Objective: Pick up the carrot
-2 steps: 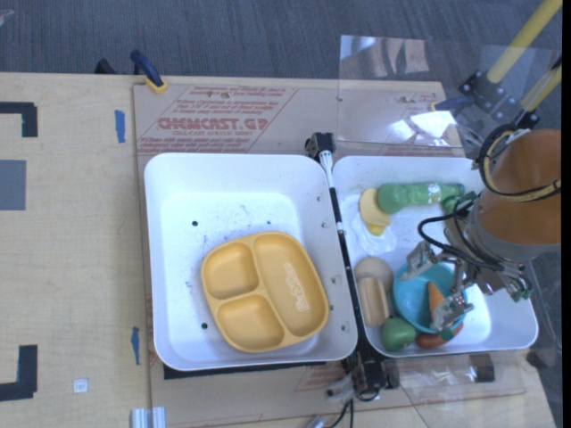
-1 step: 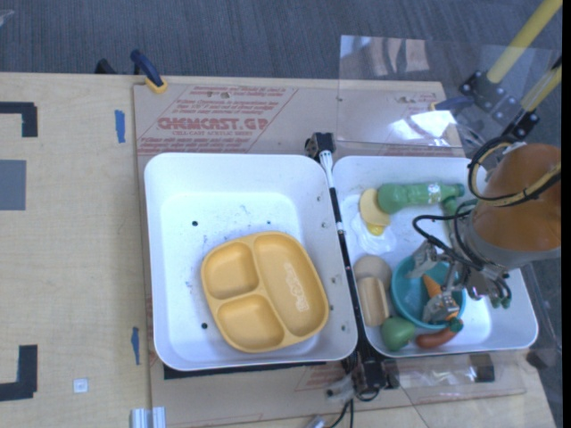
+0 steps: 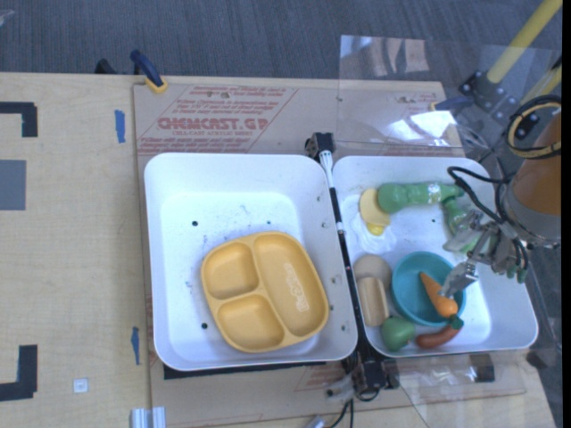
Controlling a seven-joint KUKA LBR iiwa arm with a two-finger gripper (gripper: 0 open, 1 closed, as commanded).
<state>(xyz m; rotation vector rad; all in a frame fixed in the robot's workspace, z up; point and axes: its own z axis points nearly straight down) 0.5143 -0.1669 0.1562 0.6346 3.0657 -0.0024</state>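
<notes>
The orange carrot (image 3: 440, 298) lies tilted across the right rim of a blue bowl (image 3: 412, 285) in the right bin (image 3: 513, 324). Its thin end points up and left, and its thick end hangs over the bowl's edge. My gripper (image 3: 462, 277) reaches in from the right and sits just above and to the right of the carrot, right against its upper side. The grey arm with its orange band (image 3: 538, 190) stands over the bin's right edge.
The right bin is crowded: a green cucumber (image 3: 409, 194), a fried egg (image 3: 373, 212), a bread roll (image 3: 371, 296), a green pear-like piece (image 3: 399, 332) and a red sausage (image 3: 435, 338). A yellow divided plate (image 3: 264, 290) lies in the left bin (image 3: 178, 203).
</notes>
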